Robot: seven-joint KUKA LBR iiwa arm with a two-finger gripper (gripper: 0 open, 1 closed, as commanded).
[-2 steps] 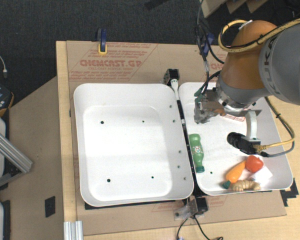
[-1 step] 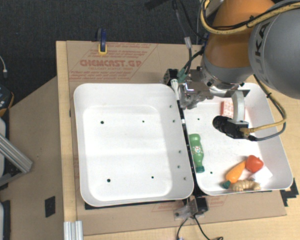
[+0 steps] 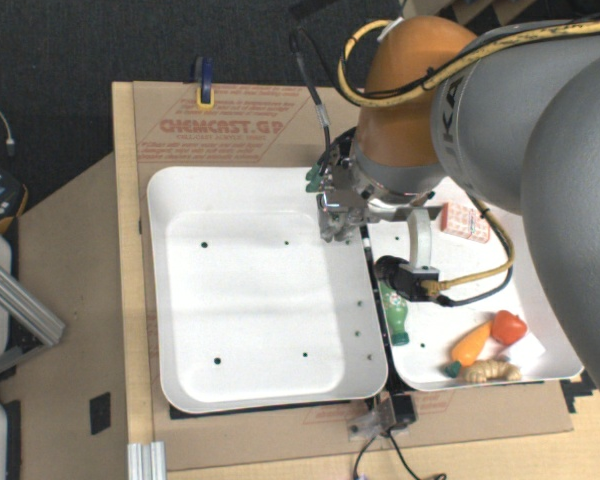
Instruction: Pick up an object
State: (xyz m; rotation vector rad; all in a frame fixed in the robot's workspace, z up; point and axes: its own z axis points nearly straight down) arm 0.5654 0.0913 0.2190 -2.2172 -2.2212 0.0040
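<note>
White bins (image 3: 180,268), two, one carrot (image 3: 470,344), one tomato (image 3: 509,327), one ginger root (image 3: 490,372)

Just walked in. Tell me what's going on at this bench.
A grey robot arm reaches in from the right, its gripper low over the inner edge of the left bin. Nothing shows between its fingers. The things to pick lie in the right bin: a green item, a carrot, a red piece, a pink card.

Even, bright overhead light; white bins (image 3: 250,298) near glare; soft shadows; arm (image 3: 540,118) close to lens, slightly blurred.
</note>
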